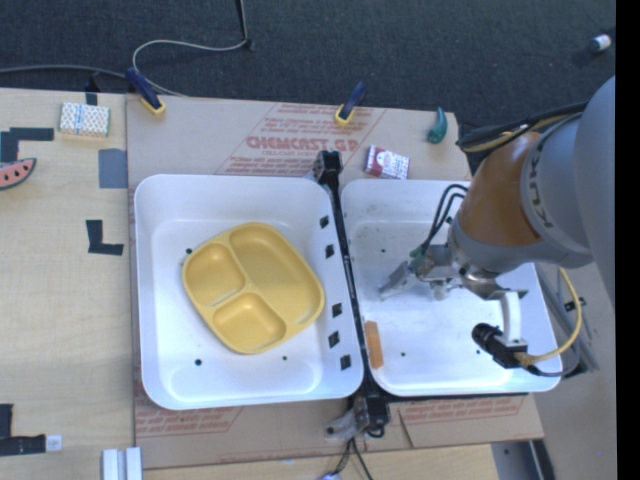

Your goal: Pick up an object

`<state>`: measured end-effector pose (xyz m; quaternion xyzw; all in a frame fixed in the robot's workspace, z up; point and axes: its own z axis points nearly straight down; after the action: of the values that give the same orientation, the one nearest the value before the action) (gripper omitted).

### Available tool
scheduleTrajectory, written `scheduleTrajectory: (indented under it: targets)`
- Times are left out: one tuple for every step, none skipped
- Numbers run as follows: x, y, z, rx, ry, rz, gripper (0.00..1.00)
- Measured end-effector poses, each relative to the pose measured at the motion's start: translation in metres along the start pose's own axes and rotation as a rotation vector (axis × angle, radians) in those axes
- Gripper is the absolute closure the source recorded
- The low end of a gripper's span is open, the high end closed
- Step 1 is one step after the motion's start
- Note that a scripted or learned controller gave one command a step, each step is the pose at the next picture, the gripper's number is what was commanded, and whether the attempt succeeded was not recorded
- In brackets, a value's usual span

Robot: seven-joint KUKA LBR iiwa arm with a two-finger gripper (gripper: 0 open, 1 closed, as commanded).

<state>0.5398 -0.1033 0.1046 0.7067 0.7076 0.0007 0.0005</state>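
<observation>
The arm is reaching in from the right and hanging over the right bin (440, 373), with its end effector (400, 278) pointing down and leftward toward the divider between the two bins. The two fingers are looking spread a little at the tips, and nothing is sitting between them; they are carrying nothing.

The nearest thing to grab is a small orange stick (373, 343) lying on the floor of the right bin, tight against its left wall. From the end effector it is lying toward the near edge of the bin and slightly to the left, close by but clearly apart. Its long axis is running roughly parallel to that wall, front to back, so I am guessing the fingers would want to close across it sideways, and the wall is leaving little room on that side.

The yellow divided tray (252, 286) is resting in the left bin (160, 368), across the divider and farther off.
</observation>
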Motion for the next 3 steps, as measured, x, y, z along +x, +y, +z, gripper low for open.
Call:
scheduleTrajectory:
  targets:
    - [0.005,0.071,0.006,0.002,0.0,0.0,0.0]
    - [0.006,0.071,-0.003,0.005,0.001,-0.001,1.0]
    - [0.006,0.07,-0.012,0.006,0.002,-0.002,1.0]
